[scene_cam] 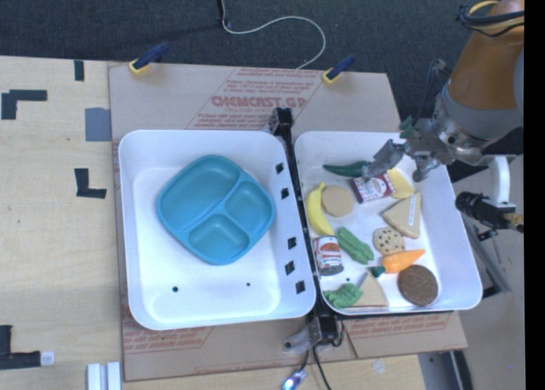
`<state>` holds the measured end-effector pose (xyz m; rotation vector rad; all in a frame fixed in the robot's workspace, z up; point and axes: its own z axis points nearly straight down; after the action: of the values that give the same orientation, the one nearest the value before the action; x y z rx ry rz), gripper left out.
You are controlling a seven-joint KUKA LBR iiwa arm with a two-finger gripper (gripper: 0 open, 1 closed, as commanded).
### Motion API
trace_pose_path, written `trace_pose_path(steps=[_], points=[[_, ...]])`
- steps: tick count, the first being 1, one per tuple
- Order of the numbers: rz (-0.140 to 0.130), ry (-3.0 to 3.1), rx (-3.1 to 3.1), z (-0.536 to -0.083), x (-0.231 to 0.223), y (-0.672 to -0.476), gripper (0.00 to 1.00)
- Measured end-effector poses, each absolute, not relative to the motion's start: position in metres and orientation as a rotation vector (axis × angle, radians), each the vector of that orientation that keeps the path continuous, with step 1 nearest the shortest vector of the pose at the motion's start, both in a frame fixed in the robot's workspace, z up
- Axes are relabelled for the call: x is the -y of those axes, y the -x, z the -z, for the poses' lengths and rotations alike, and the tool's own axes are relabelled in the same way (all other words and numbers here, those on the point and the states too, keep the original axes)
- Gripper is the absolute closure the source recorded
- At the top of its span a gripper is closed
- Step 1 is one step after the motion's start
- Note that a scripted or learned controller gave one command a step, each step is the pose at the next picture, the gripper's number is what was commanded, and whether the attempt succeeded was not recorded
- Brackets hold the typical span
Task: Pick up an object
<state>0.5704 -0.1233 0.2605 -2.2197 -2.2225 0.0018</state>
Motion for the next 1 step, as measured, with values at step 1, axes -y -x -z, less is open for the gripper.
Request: trace_pose_path(steps=[1], points=[[-0.001,2.214,2.224,-0.2585,0.0897,-0.5717,0.00]])
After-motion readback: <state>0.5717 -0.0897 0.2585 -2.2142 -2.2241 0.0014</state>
